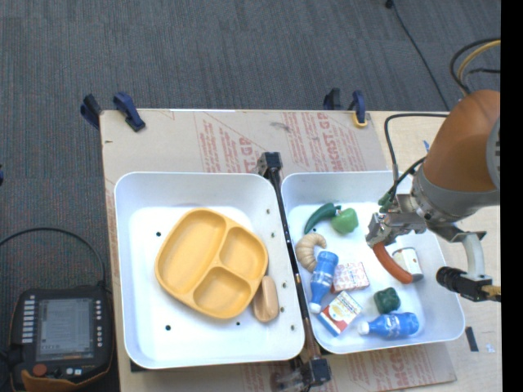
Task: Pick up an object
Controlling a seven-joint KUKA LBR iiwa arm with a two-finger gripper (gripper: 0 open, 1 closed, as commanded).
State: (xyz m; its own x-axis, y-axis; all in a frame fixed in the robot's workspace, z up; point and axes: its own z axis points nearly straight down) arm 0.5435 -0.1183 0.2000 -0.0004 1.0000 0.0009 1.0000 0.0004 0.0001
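Note:
My gripper (391,230) hangs over the right part of the right bin (441,321), open, with nothing between its fingers. Just below it lie a red-orange sausage (392,265) and a small white piece (407,260). To its left sit a green pepper (333,216), a croissant (310,250), an upright blue bottle (323,273) and a pink box (351,277). Nearer the front edge are a small carton (340,311), a dark green item (386,300) and a second blue bottle (392,326) lying on its side.
The left bin (135,219) holds a yellow divided plate (211,261) with a tan bread roll (266,298) beside its right rim. Blue clamps (128,109) grip the bench's back edge. A black cable (392,149) runs behind the arm.

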